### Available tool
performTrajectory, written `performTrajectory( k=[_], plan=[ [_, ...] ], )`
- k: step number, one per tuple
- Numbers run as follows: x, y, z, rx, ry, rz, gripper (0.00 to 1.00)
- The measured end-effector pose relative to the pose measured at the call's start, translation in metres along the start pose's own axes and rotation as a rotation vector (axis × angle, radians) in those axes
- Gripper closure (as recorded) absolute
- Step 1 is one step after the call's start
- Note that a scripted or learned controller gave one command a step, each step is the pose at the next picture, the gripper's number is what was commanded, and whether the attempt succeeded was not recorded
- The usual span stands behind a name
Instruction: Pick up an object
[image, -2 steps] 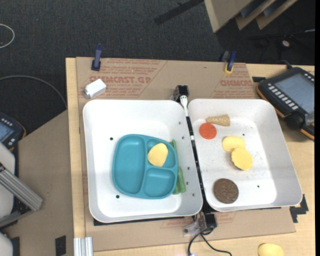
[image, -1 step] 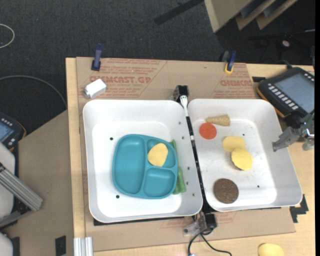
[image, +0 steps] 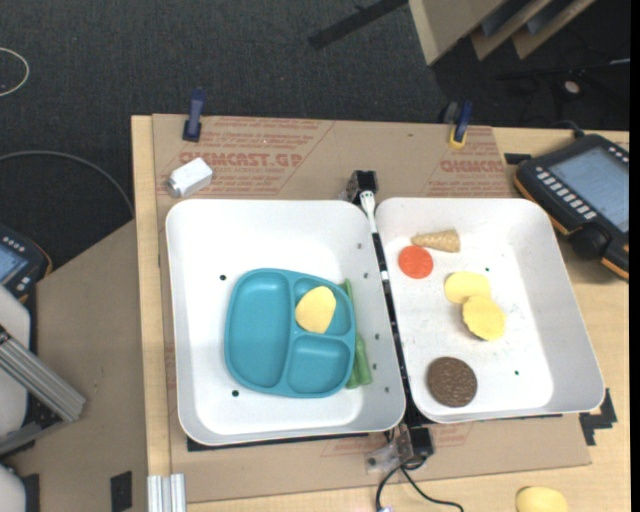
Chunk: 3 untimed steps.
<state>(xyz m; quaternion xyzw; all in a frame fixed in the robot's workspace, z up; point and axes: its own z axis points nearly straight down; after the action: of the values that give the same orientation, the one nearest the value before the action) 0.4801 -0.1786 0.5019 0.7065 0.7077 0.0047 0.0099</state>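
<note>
2 shallow white bins on a cardboard-topped bench, with no pick under way.

The right white bin (image: 540, 250) holds 5 loose items: a tan cone-shaped piece (image: 436, 240), a round orange disc (image: 416, 262) just below it, 2 yellow rounded pieces (image: 467, 288) (image: 485, 319) touching each other, and a brown round cookie (image: 452, 381). The left white bin (image: 200, 260) bears a teal divided plastic plate (image: 262, 335) with a yellow lemon-shaped piece (image: 316, 310) in its upper right compartment.

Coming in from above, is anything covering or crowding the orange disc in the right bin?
Nothing visible covers the orange disc; it lies open on the floor of the right bin. The tan piece lies just behind it, and a yellow piece is close on the near right, so finger room there looks tight.
</note>
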Motion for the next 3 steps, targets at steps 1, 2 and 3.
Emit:
performTrajectory(
  k=[1,2,3],
  plan=[
    [0.057,-0.003,0.107,0.031,0.011,-0.004,0.0],
    [0.166,-0.006,0.208,0.033,0.012,-0.009,0.0],
    [0.099,0.0,0.002,0.0,0.003,0.006,0.0]
  ],
)
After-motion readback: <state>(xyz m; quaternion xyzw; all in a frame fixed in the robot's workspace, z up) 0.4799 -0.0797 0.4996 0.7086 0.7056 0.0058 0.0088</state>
